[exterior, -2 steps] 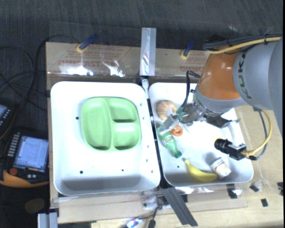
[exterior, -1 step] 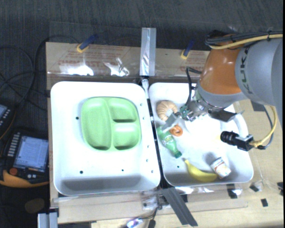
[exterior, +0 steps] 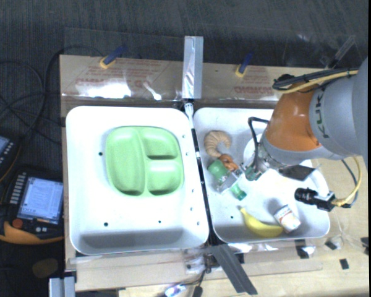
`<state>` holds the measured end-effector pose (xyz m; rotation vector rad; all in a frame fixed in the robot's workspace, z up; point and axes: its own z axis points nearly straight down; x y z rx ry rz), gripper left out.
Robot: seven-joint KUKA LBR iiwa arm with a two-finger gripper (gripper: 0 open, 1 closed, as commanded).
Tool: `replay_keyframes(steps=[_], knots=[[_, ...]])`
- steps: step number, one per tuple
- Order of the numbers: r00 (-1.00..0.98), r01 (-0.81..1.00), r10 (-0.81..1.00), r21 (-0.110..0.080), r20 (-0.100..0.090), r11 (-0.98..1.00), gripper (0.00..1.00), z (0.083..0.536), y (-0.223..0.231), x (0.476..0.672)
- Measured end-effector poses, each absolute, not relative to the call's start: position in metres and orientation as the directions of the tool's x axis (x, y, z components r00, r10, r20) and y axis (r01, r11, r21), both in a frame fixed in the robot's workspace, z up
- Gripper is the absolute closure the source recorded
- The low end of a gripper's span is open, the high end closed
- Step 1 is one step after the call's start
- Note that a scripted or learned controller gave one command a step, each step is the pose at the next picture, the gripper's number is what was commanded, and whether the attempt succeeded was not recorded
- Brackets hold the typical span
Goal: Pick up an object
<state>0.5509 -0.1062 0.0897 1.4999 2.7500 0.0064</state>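
The right bin [exterior: 318, 228] holds several objects. A tan curled pastry-like piece [exterior: 217, 141] lies at its back left. In front of that sit a green round object [exterior: 217, 167] and a small orange piece [exterior: 229, 163]. A clear bottle with a teal cap [exterior: 232, 185] lies just right of them. A yellow banana [exterior: 260, 224] and a small white jar with a red label [exterior: 287, 217] rest near the front wall. My gripper [exterior: 252, 169] is low in the bin's middle, right beside the bottle's capped end. The wrist hides its tips.
The left bin [exterior: 86, 228] bears a green divided plate [exterior: 144, 159]. The grey arm with its orange band [exterior: 290, 125] covers the back right of the right bin. A tablet and a pendant lie on the floor to the left.
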Motion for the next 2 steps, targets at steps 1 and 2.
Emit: replay_keyframes(steps=[1,2], knots=[[-0.540,0.841,0.841,0.012,-0.007,0.540,1.00,0.100,-0.106,0.552],[-0.435,0.900,0.900,-0.001,-0.001,0.435,1.00,0.190,-0.050,0.590]])
